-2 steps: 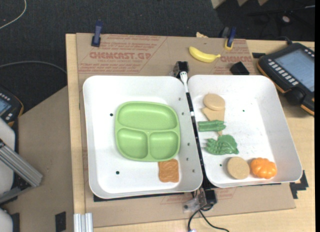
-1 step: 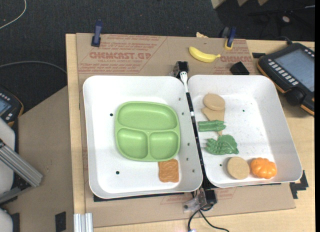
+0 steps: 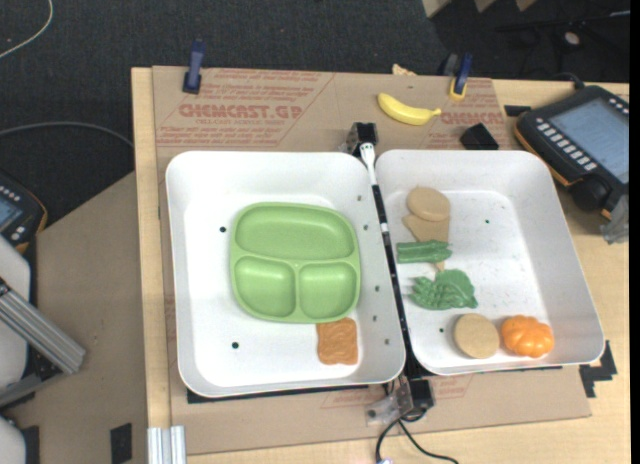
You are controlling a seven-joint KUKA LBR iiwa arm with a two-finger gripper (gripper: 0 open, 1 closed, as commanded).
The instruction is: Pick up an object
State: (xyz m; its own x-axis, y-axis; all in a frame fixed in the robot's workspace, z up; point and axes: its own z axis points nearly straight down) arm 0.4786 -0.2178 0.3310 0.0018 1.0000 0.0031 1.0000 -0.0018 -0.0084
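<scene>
Banana (image 3: 408, 109) on bench (image 3: 260, 102) behind bins (image 3: 190, 252)

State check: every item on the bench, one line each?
Green divided plate: flat in left bin, compartments bare.
Waffle: flat beside plate.
Green beans: lying in right bin.
Leafy green: lying flat.
Orange pumpkin: upright, right bin corner.
Banana: outside the bins.

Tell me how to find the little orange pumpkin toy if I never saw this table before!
Look at the right white bin, the one full of small play food. Go to its near right corner, where the orange pumpkin sits beside a round tan cookie. It is the only bright orange, ribbed, ball-shaped thing in that bin.
</scene>
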